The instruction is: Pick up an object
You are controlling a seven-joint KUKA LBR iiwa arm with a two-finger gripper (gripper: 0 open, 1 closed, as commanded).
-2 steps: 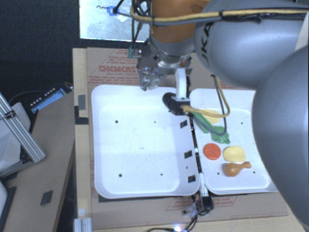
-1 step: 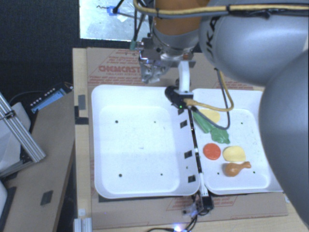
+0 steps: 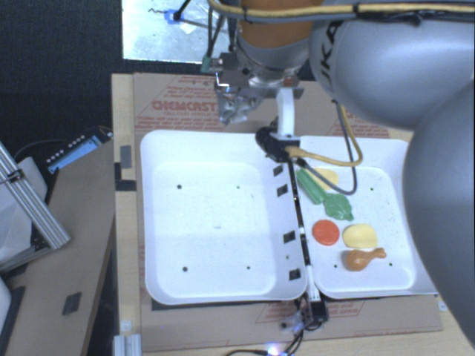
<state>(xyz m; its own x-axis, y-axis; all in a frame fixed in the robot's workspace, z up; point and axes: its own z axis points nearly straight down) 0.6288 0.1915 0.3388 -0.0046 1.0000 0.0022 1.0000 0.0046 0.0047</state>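
I read both bins as plain white: the left bin (image 3: pixel 171 162) carries a few small dark dots, and the right bin (image 3: pixel 393 199) holds the coloured items. Along the seam between them I note small black clips (image 3: pixel 290 236). In the right bin I see a green vegetable (image 3: pixel 325 196), a pale yellow piece (image 3: pixel 324 176) behind it, a red-orange tomato (image 3: pixel 326 232), a yellow lemon (image 3: pixel 360 236) and a brown-orange drumstick (image 3: pixel 362 258). The arm (image 3: pixel 401 58) is grey with an orange band (image 3: pixel 286 2); a yellow cable (image 3: pixel 334 162) hangs from it. The cardboard sheet (image 3: pixel 178 102) is tan with red print.
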